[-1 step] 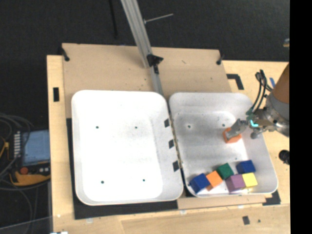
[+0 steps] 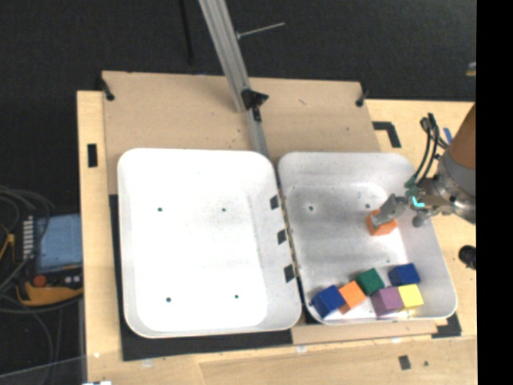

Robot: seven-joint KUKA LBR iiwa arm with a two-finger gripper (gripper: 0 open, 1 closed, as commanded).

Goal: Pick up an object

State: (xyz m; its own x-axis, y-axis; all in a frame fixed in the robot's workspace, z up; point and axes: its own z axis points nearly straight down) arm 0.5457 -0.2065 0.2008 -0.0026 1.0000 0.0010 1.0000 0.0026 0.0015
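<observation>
Black carpet-like floor [image 2: 337,30] surrounds the pale wooden surface [image 2: 184,119], which carries two shallow white bins side by side. A tangle of cables and a blue box [image 2: 60,243] lie on the floor off the surface's left side, and a slanted metal pole [image 2: 228,50] runs down from the top to the seam between the bins. The left bin [image 2: 200,239] has a bare white bottom with a few small dark dots. The right bin [image 2: 337,215] looks scuffed and grey. The grey arm [image 2: 457,183] reaches in from the right, and its claw [image 2: 394,211] sits just above an orange block [image 2: 382,225] near the bin's middle; whether the claw is open or closed cannot be told. Along the near edge of the right bin cluster six small blocks: blue [image 2: 328,300], orange [image 2: 352,294], green [image 2: 369,281], purple [image 2: 387,301], yellow [image 2: 411,297] and another blue [image 2: 404,275].
</observation>
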